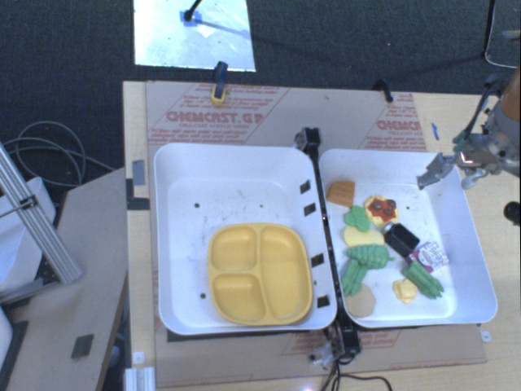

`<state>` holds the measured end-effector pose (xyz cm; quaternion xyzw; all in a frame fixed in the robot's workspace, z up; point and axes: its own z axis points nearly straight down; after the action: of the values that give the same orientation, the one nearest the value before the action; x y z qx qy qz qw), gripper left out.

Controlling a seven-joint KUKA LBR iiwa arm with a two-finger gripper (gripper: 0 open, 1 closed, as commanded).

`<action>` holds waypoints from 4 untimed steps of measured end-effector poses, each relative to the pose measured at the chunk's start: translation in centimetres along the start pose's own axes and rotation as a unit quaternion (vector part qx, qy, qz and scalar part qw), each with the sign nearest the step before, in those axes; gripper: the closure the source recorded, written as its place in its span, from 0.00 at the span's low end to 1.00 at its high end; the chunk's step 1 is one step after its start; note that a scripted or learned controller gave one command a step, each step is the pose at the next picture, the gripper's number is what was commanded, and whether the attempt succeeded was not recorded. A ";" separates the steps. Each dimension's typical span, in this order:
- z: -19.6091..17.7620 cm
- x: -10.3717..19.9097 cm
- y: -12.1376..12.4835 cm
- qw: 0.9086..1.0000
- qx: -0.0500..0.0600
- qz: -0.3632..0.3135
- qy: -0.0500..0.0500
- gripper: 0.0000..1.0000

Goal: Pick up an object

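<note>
camera view: i see grey two-finger gripper (446, 172) at right bin's (472, 243) far right rim, fingers apart, nothing between them. pick not begun, i judge. small plastic toy foods (376, 249) clustered at bin's left-centre. yellow compartment tray (260, 272) in left bin (187, 194). open floor along right wall.

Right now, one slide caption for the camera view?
Pincer above right bin's far edge; toy foods inside; yellow tray in left bin.

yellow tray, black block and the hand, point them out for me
yellow tray (260, 272): camera view, on its central divider.
black block (400, 239): camera view, on its top face.
hand (446, 168): camera view, between its fingertips.
</note>
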<state>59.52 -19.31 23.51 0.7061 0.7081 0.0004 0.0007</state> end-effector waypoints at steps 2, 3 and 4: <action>-17.9 14.6 7.5 1.000 -0.005 -0.006 0.001 0.00; -21.7 26.8 7.4 1.000 -0.003 -0.007 0.003 0.00; -30.6 34.0 7.4 1.000 -0.005 -0.005 0.002 0.00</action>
<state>66.78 14.68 54.08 0.7028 0.7114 0.0057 0.0029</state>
